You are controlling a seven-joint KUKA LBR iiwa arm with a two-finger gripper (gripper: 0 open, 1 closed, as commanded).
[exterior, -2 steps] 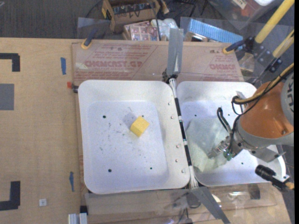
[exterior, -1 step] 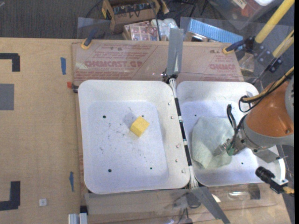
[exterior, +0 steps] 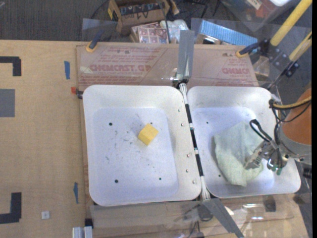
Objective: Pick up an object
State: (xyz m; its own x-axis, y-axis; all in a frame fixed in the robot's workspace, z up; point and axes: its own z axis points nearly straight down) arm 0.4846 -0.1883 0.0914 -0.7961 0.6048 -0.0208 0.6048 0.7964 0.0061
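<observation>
A small yellow block (exterior: 147, 134) lies near the middle of the left bin (exterior: 99, 100). A crumpled pale green cloth (exterior: 235, 150) lies in the right bin (exterior: 218, 99), toward its front right. My gripper (exterior: 257, 158) is low over the cloth's right edge, its fingertips touching or pressing into the fabric. The arm's orange band shows at the far right, above the wrist. Whether any cloth sits between the fingers is hidden by the wrist and cables.
A metal divider (exterior: 186, 58) stands behind the seam between the two bins. Clear plastic sheets and clutter lie behind the bins. The wooden bench (exterior: 39, 133) stretches to the left, marked with black and blue tape.
</observation>
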